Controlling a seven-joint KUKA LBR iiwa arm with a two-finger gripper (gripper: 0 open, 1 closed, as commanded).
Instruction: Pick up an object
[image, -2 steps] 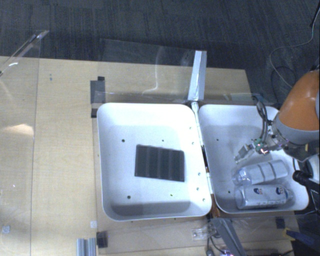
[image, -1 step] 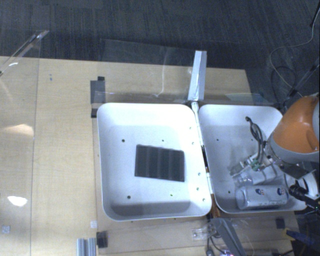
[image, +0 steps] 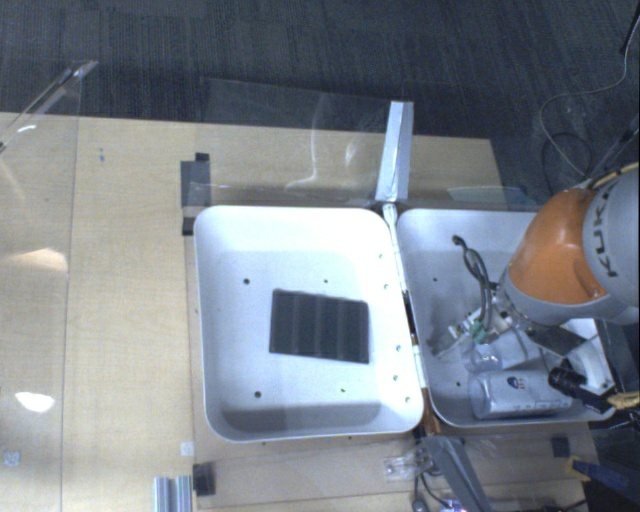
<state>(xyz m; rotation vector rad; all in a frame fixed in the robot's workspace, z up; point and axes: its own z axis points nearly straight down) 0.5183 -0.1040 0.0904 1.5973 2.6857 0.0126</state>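
A flat black ribbed pad (image: 320, 326) lies in the middle of the left bin (image: 230, 250). In the right bin (image: 430, 260) a grey-silver boxy object (image: 515, 396) rests near the front wall. My gripper (image: 476, 332) is low inside the right bin, just above and left of that grey object, under the orange-banded wrist (image: 555, 255). Something small and shiny (image: 447, 342) sits at the gripper's left tip; I cannot tell what it is or whether it is held.
A thin dark cable (image: 468, 258) curls over the right bin's floor behind the gripper. The divider wall (image: 405, 300) between the bins runs close to the gripper's left. Wooden bench surface (image: 100, 300) stretches to the left.
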